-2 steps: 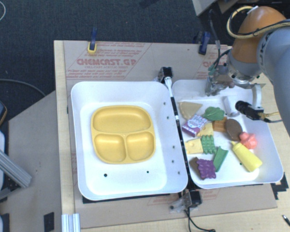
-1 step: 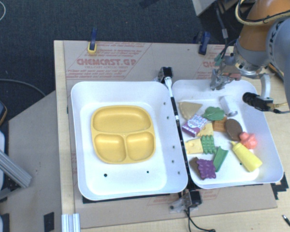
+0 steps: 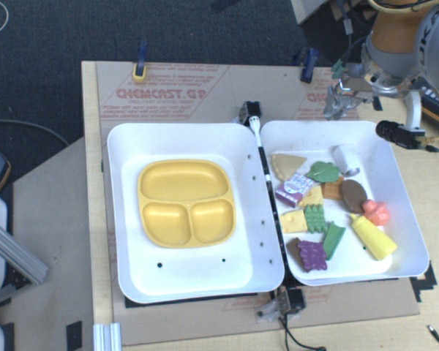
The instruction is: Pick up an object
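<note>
My gripper (image 3: 343,101) hangs above the cardboard just behind the back rim of the right bin (image 3: 406,196), with nothing seen in it. The right bin holds several toy foods: a grey cylinder (image 3: 345,158), a green leaf (image 3: 323,172), a tan wedge (image 3: 287,165), a purple-and-white packet (image 3: 296,186), a brown oval (image 3: 353,194), a pink piece (image 3: 377,212), a yellow bottle (image 3: 373,238), green pieces (image 3: 314,216) and purple grapes (image 3: 312,254). All of them lie well in front of the gripper.
The left bin (image 3: 124,218) holds a yellow three-compartment plate (image 3: 184,202). A hinge strip (image 3: 263,189) runs between the bins. Blue clamps (image 3: 140,63) (image 3: 307,63) sit at the cardboard's back edge.
</note>
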Available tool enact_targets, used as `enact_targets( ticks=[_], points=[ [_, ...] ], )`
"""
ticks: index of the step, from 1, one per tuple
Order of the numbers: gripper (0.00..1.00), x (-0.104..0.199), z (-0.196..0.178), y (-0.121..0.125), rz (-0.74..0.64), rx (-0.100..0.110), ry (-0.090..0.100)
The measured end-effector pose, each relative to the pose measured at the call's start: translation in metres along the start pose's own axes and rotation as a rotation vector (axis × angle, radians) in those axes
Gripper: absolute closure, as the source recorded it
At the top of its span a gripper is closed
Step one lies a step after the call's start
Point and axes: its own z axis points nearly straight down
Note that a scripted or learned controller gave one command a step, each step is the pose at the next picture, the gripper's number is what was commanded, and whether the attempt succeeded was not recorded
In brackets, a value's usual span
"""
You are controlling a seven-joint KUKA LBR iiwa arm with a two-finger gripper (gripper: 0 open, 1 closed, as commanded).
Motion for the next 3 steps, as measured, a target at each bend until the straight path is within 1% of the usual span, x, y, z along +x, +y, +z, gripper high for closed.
enact_targets(
  ticks=[1, 2, 3],
  points=[
    [1.00, 0.000, -0.020, 0.001, 0.001, 0.003, 0.000],
    [1.00, 0.050, -0.019, -0.033, -0.003, 0.013, 0.004],
    [1.00, 0.089, -0.030, -0.070, -0.002, 0.013, 0.004]
  ],
)
